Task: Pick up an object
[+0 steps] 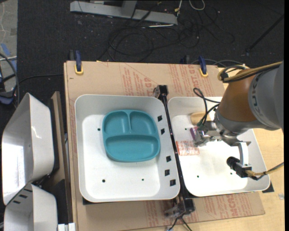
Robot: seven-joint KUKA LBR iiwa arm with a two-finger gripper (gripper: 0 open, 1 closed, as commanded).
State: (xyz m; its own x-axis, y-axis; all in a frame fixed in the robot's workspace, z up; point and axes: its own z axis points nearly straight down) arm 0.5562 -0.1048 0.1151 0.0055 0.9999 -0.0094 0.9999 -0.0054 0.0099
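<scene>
Camera view: your gripper (202, 135) is down in the right bin (253, 180).
It's by a small red-and-white packet (187, 148); can't tell its grip. Teal divided plate (131, 135) fills the left bin (90, 180).

A dark speckled floor (40, 40) surrounds the bench, strewn with loose black cables (131, 34). A flat grey metal bar (124, 11) lies at the far edge. The bench top is a brown cardboard sheet with red printing (135, 76), held by two blue-and-yellow clamps (79, 63). Spare white plastic bins (27, 140) are stacked at the left. Even overhead light falls across everything.
</scene>
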